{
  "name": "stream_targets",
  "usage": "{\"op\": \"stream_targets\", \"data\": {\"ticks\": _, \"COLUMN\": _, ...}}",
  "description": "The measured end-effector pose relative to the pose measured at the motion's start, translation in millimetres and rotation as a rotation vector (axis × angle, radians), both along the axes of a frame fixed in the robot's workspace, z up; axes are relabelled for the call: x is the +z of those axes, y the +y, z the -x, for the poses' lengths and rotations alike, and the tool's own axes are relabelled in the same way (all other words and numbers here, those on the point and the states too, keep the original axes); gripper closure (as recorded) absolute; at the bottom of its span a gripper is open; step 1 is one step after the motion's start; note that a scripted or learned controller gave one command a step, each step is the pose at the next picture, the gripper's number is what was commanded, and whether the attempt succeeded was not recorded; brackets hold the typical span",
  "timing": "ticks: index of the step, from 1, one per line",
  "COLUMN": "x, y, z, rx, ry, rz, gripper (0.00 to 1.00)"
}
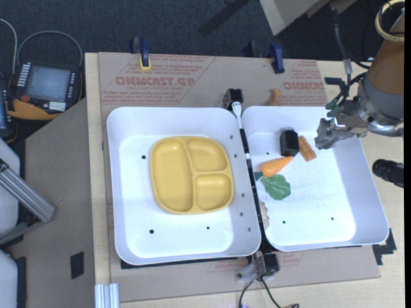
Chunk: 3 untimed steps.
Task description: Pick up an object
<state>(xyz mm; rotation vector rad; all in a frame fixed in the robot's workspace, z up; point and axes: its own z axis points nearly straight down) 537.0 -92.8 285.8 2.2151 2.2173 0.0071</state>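
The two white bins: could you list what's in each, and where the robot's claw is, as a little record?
left bin: yellow divided plate
right bin: toy carrot with green leaf, black block, small orange piece
gripper: above the right bin's upper right part, beside the orange piece
held: nothing seen between the fingers

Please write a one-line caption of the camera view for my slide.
Gripper above the right bin, near a carrot, black block and green leaf; yellow tray in left bin.
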Motion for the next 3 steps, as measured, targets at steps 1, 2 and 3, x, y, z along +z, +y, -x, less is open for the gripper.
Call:
{"op": "stream_targets", "data": {"ticks": 1, "x": -21, "y": 52, "z": -16, "rx": 0.005, "ry": 0.011, "rz": -0.004, "gripper": 1.00}}
{"op": "stream_targets", "data": {"ticks": 2, "x": -40, "y": 107, "z": -31, "rx": 0.005, "ry": 0.012, "rz": -0.004, "gripper": 1.00}}
{"op": "stream_targets", "data": {"ticks": 3, "x": -38, "y": 151, "z": -48, "rx": 0.004, "ry": 0.005, "rz": -0.003, "gripper": 1.00}}
